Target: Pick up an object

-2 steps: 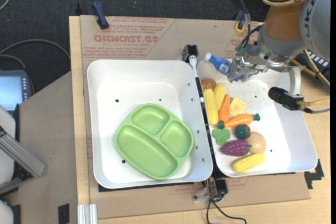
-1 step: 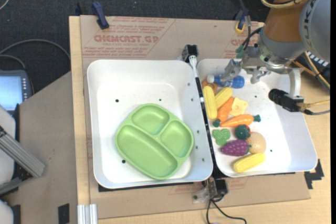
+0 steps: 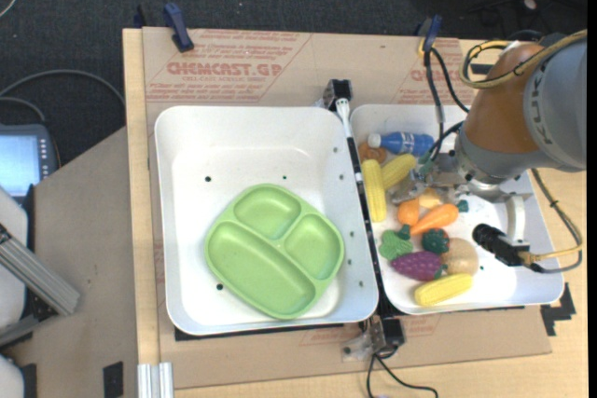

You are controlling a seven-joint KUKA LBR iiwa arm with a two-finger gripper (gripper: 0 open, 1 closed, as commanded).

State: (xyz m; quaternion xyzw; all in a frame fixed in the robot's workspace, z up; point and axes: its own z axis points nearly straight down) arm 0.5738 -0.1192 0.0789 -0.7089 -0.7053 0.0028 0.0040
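My arm [image 3: 522, 107] comes in from the right and bends down over the right bin [image 3: 546, 294], orange band above the wrist, w/ my gripper [image 3: 438, 180] low among the toy food at the bin's middle. Fingers are hidden under the wrist, so I cannot tell if they are spread or pressed together, and I see nothing held between them. Objects to pick are all in the right bin, crowded at its left half: 1 blue bottle [image 3: 407, 143] near the back wall, 2 yellow corn pieces, one [image 3: 373, 189] along the left wall and one [image 3: 442, 290] near the front edge, 1 yellow banana-like piece [image 3: 398, 169], 1 orange carrot [image 3: 434, 218], 1 purple grapes [image 3: 416, 266], 2 green pieces [image 3: 395, 245], 1 beige potato-like piece [image 3: 460, 256]. They touch each other, little room between them. The right part of this bin is more free. The left bin [image 3: 187, 144] holds 1 green divided plate [image 3: 272, 249] towards its front, w/ wide bare floor behind it.
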